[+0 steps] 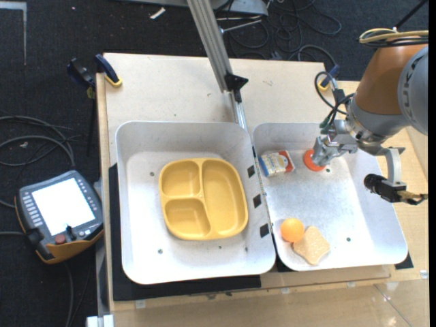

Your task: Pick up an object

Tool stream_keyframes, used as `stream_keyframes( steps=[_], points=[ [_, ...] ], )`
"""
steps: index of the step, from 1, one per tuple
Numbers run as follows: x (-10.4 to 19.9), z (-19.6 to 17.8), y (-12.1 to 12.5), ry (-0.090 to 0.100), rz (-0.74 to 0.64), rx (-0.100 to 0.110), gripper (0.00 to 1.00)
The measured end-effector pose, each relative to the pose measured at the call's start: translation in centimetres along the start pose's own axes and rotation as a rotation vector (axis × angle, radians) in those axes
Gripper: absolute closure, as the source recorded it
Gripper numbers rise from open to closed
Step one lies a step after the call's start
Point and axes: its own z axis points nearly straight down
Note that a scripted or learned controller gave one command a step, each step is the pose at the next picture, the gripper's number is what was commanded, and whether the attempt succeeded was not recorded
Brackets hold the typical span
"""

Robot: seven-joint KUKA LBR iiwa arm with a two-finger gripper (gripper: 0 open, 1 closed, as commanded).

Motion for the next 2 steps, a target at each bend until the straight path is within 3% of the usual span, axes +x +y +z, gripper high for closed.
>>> stream_keyframes(
  steps=[2],
  points=[
    [-0.7,-10.5,1.1,-0.001,0.000,-0.001,1.00]
  ],
)
